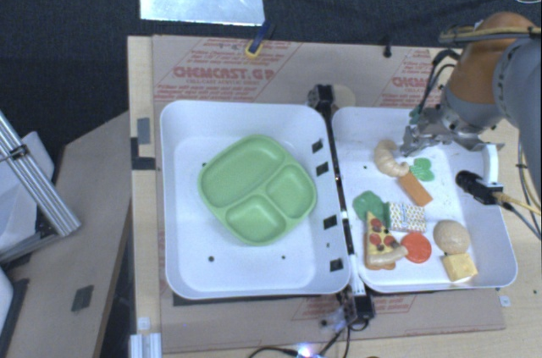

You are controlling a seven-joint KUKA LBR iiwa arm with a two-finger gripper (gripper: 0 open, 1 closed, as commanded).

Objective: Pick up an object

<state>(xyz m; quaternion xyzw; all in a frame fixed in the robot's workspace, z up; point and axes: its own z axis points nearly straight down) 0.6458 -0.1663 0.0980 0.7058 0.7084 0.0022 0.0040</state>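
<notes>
We see the gripper low in the right bin, just beside a pale croissant and an orange carrot piece. We cannot tell its state from this view. Further toward the front lie a pizza slice, a red tomato slice and a cheese cube. The left bin holds a green divided plate.

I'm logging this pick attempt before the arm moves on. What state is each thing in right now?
gripper: low over the right bin, next to the croissant; grip unclear
croissant: lying in the right bin
carrot piece: lying flat
pizza slice: flat, near the front wall
tomato slice: flat
cheese wedge: resting in the front corner
green divided plate: upright in the left bin
</notes>
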